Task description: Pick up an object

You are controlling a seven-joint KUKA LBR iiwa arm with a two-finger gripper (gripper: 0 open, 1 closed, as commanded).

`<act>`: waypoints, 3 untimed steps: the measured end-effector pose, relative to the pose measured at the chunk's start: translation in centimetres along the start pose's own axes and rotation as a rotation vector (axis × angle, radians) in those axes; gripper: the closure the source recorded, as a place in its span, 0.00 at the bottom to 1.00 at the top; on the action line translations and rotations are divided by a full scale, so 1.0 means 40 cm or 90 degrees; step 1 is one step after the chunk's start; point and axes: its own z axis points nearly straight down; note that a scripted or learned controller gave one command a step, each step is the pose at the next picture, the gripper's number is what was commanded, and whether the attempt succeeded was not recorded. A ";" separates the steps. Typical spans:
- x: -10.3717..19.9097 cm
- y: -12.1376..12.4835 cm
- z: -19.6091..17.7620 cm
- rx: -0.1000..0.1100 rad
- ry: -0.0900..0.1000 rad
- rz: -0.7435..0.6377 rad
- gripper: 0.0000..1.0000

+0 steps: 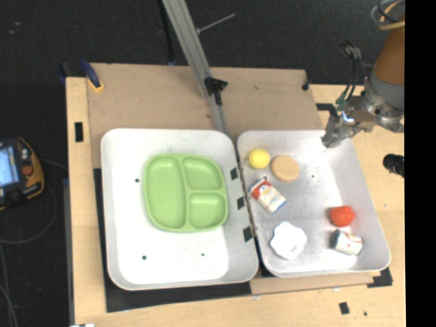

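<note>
My claw (335, 136) hangs over the right bin's (364, 182) top-right corner; can't tell its state. Approach step. 6 items below; nearest, tan disc (285, 168), top edge. Next: reach left, drop.

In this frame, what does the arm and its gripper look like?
The arm shows an orange-brown band above a grey metallic wrist. Dark cables loop beside it. The gripper is a small grey metal part, blurred.
</note>
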 end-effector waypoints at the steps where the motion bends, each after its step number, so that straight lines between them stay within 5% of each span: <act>1: 0.112 0.027 -0.010 0.002 0.001 -0.003 1.00; 3: 0.346 0.040 0.030 0.005 0.001 -0.002 1.00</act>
